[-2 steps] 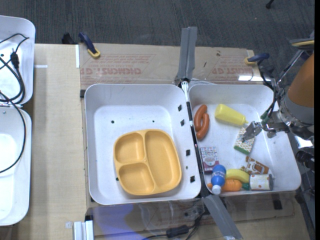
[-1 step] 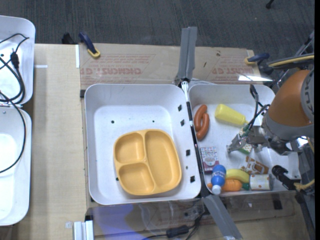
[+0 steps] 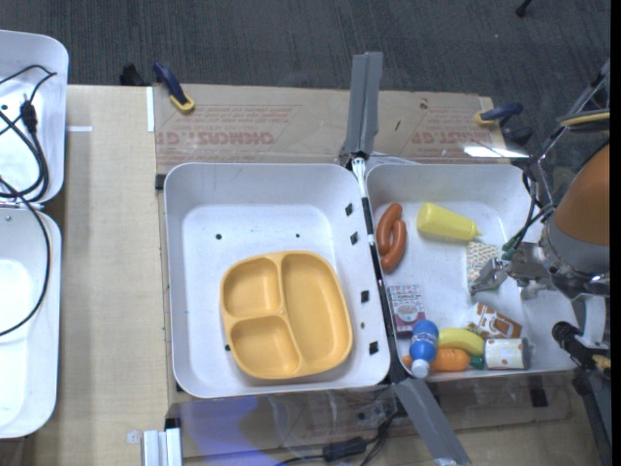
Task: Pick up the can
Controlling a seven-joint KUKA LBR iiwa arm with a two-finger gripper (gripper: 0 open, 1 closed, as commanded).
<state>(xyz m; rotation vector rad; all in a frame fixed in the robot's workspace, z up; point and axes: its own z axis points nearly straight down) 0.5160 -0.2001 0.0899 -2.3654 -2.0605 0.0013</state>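
The can (image 3: 506, 354), white with an orange-red label, lies on its side near the front right corner of the right bin (image 3: 441, 184). My gripper (image 3: 492, 274) hangs over the right side of that bin, farther back than the can and slightly to its left, and apart from it. Its tip is next to a pale meshed object (image 3: 479, 255). The grey arm with its orange band (image 3: 587, 202) comes in from the right edge. Nothing shows between the gripper and the can but a small brown and white packet (image 3: 497, 322).
The right bin also holds two sausages (image 3: 391, 236), a yellow bottle (image 3: 446, 223), a small pink carton (image 3: 406, 305), a blue-capped bottle (image 3: 422, 344), a banana (image 3: 460, 340) and an orange piece (image 3: 449, 360). A yellow divided plate (image 3: 286, 314) sits in the left bin (image 3: 194, 202).
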